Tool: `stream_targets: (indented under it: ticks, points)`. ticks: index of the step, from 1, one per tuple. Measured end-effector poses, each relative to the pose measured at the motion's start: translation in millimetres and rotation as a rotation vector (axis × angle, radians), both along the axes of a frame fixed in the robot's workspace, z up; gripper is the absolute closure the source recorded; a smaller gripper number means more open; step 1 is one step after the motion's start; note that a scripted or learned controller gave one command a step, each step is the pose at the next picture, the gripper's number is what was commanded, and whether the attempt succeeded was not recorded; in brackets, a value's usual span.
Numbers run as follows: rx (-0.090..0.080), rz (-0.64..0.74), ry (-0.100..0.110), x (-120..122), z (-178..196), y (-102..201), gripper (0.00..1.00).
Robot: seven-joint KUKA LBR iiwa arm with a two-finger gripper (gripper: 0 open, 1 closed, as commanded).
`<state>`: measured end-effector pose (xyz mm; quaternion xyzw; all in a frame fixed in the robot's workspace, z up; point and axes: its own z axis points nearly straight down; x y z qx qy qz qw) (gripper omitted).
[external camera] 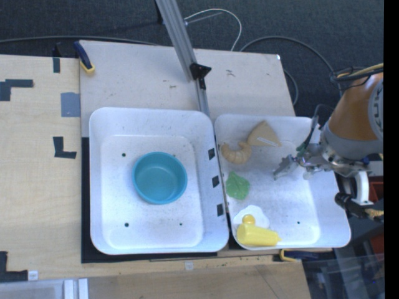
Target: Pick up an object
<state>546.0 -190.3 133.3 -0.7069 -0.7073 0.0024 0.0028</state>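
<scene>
Background: dark grey carpet floor (299, 11) lies behind the light wooden tabletop (37, 167), which carries strips of dark tape on its left part.
Clamp: a blue and yellow clamp (83, 57) sits at the far left corner of a pale board.
Left bin: the shallow white plastic left bin (106, 229) holds a round blue plastic bowl (160, 177), upright, near its middle.
Pole: a grey metal pole (177, 27) runs at a slant from the top edge down to the gap between the two bins.
Right bin: the shallow white plastic right bin (324, 229) holds four things.
Far part: a tan croissant-shaped toy (235, 152) lies just beside a beige wedge-shaped piece (264, 134).
Middle: a small green leafy toy (237, 185) lies near the left wall.
Near part: a white fried-egg toy (251, 218) touches a yellow block-shaped toy (257, 235).
Gripper: the grey metal gripper (283, 167) is low over the bare floor of the right bin, apart from all four toys.
Fingers: narrow gap, nothing between them.
Arm: the grey arm with an orange band (355, 114) reaches in from the right.
</scene>
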Motion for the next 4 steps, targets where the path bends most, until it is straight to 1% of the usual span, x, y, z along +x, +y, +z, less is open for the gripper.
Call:
stream_targets:
  ticks: [1,2,3,4]
  points:
    - [-0.003,0.001,-0.008,0.6,-44.9,0.1,0.00]
    - [-0.001,0.002,-0.008,1.0,-33.3,1.0,1.00]
    - [-0.002,0.001,-0.010,3.2,9.9,-3.4,1.00]
    - [-0.002,0.002,-0.012,3.5,72.0,1.8,1.00]
